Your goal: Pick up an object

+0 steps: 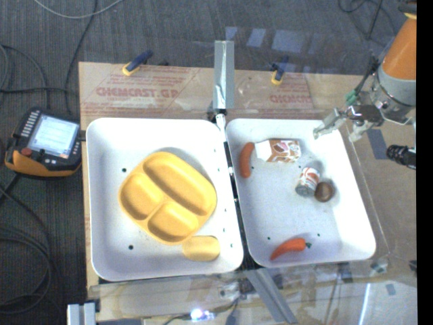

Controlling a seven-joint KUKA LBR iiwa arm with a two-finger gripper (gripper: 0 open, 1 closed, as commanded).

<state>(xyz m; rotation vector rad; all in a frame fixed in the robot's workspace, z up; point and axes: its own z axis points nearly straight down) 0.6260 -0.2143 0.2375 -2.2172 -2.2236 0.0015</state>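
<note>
The right bin holds a reddish sausage at its far left, a white and brown carton beside it, a small can lying on its side, a brown round piece touching the can, and an orange carrot near the front wall. My gripper hangs over the bin's far right corner, above and to the right of the carton. It is open, its fingers are spread and nothing is between them.
The left bin holds a yellow divided plate and a pale yellow block at its front right. A teach pendant lies off the bench at the left. Two clamps sit on the back board.
</note>
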